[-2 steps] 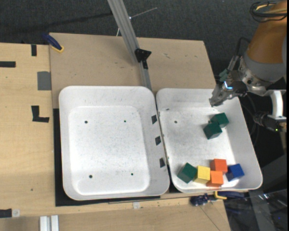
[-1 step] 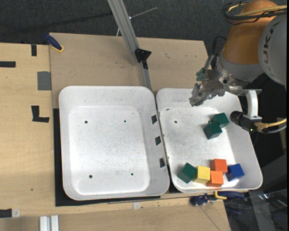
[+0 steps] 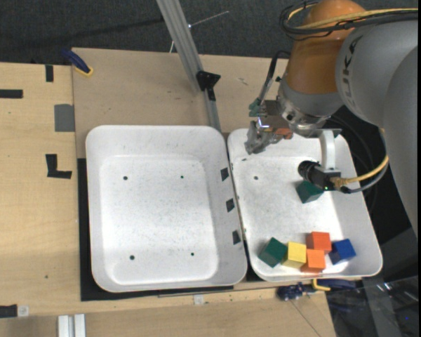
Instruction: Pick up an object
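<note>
My gripper hangs over the far left corner of the right bin, close to the wall shared with the left bin. A dark green block lies alone in the middle right of that bin, below and to the right of the gripper. Along the bin's near edge sits a cluster: a green block, a yellow block, two orange blocks and a blue block. I see no block at the gripper.
The left bin stands beside the right one on the wooden bench. A slanted metal rod runs down to the bins' far edge. The arm's grey body and a black cable overhang the right bin's right side.
</note>
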Action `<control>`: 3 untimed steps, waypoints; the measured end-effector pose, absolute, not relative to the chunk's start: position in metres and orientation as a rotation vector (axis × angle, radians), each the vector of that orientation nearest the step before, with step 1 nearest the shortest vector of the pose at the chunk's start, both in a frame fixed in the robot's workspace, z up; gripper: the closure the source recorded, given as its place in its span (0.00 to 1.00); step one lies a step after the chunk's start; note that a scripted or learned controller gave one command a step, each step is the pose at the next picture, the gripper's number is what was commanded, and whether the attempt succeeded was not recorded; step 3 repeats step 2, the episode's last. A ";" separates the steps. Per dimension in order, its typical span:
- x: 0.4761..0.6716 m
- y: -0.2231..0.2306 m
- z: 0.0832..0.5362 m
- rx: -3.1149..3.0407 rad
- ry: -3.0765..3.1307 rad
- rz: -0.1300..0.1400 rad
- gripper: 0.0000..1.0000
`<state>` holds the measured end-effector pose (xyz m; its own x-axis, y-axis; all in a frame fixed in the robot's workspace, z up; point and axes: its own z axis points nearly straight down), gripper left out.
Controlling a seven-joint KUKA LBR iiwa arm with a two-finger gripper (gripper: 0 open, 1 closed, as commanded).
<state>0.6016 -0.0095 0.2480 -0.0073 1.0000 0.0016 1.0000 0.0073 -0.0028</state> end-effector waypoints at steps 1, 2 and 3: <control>0.615 0.042 0.252 -2.213 -2.228 -0.001 1.00; 0.626 0.090 0.231 -2.214 -2.226 0.003 1.00; 0.626 0.090 0.231 -2.214 -2.226 0.003 1.00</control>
